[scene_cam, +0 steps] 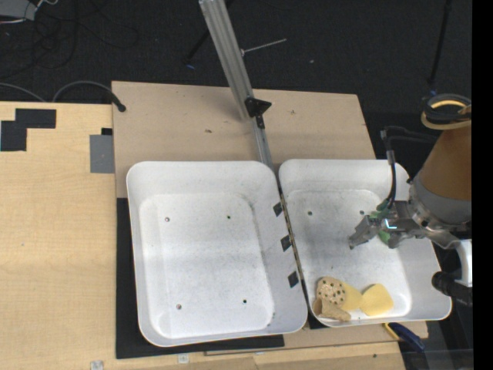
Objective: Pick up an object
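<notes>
From my remote seat I see the grey arm with its orange band (451, 164) reaching in from the right over the right-hand shallow white plastic bin (339, 177). The end effector (360, 237) hangs above the middle of that bin's floor, its dark fingers pointing left and slightly down; I cannot tell whether they are apart or together, and nothing shows between them.

The objects for picking sit in the near right corner of the same bin, well apart from the end effector. There is a tan, dark-speckled cookie-like piece (330, 290), a pale yellow rounded soft-looking lump (377, 301) just beside it to the right, and a small beige scrap (334, 310) touching the speckled piece at the bin's near rim. All three lie on the bin floor.

The left-hand shallow white plastic bin (202, 253) lies just beside the right one, with small black clips (286, 243) along the seam where they meet. Both bins rest on the light brown bench (192, 122). A slanted grey metal rail (231, 60) rises from behind the bins toward the top of the view.
</notes>
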{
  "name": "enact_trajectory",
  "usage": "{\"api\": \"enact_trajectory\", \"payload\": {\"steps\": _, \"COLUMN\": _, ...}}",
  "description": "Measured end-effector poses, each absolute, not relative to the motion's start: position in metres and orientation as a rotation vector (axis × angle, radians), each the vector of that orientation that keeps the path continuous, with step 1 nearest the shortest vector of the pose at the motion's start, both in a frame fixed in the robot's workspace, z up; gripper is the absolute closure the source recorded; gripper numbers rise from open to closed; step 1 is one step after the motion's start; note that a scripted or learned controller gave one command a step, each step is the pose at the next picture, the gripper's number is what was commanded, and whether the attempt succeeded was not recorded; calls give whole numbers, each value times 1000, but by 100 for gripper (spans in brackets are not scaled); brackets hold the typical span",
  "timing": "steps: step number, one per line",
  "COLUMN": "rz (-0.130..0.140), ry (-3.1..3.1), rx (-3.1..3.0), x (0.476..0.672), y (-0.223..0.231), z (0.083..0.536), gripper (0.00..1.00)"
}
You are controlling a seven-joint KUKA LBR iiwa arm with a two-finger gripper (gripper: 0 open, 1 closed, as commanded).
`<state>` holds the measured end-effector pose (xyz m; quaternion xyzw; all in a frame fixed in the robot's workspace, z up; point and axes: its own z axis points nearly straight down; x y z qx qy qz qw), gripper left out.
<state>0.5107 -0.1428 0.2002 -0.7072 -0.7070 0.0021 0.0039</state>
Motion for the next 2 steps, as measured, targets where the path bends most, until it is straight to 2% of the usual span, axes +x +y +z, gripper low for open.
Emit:
{"api": "enact_trajectory", "payload": {"steps": 1, "rz": 2, "ry": -2216, "rx": -2222, "x": 512, "y": -144, "z": 202, "gripper": 0}}
{"api": "enact_trajectory", "payload": {"steps": 2, "rz": 6, "ry": -2215, "rx": -2217, "x": 520, "y": -144, "z": 152, "gripper": 0}}
